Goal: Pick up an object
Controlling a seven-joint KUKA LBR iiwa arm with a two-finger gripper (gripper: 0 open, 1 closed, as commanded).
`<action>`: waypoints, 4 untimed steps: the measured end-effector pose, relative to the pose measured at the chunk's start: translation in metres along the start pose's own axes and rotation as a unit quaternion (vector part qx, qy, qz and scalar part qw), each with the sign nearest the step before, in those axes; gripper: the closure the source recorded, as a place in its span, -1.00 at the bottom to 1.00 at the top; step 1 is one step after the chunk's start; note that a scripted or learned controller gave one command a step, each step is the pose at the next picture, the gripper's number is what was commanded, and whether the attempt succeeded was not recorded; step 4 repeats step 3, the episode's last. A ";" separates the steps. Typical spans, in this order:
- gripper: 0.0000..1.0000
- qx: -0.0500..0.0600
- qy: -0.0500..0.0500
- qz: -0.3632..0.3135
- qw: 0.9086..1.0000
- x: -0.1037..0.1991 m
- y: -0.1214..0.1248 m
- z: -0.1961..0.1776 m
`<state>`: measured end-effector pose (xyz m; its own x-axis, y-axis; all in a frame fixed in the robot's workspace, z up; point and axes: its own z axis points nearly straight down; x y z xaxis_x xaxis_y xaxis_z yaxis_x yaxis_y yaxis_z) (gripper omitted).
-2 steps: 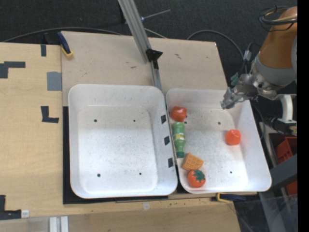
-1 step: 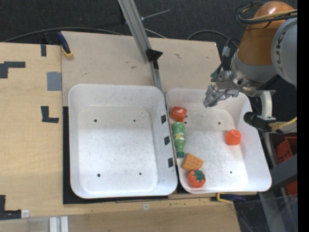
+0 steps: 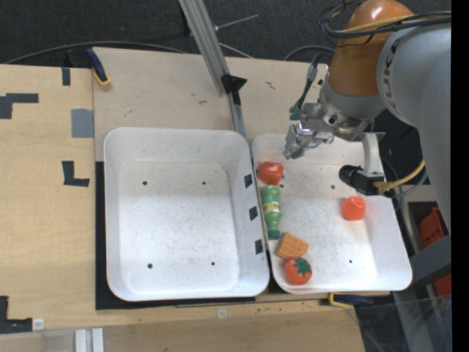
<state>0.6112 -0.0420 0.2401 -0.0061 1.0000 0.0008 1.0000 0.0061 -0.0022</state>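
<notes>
Hand (image 3: 297, 147) above back of right bin (image 3: 381, 259), nothing visibly held; finger spread cannot tell. Red tomato (image 3: 270, 172) just below hand. Green bottle (image 3: 272, 210), waffle (image 3: 292, 245), second tomato (image 3: 298, 270) along bin's left wall; orange piece (image 3: 353, 208) toward right.

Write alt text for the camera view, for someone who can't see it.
A grey and orange robot arm holds its gripper above the far end of the right bin, near a red toy. A green bottle, waffle, tomato and orange piece also lie there.
</notes>
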 end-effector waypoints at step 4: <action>1.00 -0.001 0.000 0.000 1.000 0.138 0.031 0.003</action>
